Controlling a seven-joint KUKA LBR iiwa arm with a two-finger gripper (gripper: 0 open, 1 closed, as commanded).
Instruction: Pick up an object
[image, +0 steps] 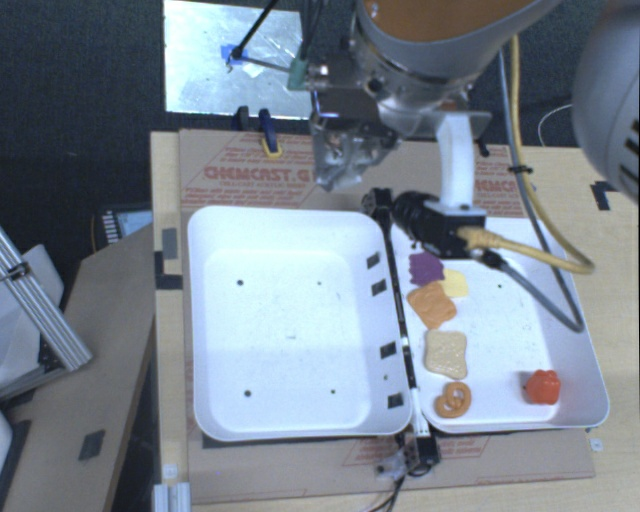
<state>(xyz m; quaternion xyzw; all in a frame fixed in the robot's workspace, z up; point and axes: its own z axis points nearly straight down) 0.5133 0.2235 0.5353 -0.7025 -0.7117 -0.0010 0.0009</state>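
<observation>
six food toys (446, 352) in the right-hand bin (500, 330); end effector (345, 160) hangs past both bins (open or closed, cannot tell).

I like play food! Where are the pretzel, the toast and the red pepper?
pretzel (453, 401): camera view, middle of its twist.
toast (446, 353): camera view, centre of the slice.
red pepper (541, 387): camera view, middle of its body.

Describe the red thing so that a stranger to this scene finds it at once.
Start at the white bin on the view's right. A row of food-shaped pieces runs along its left wall; the red thing sits apart from them, alone near the bin's lower right corner. It is the only red piece, small and rounded.
</observation>
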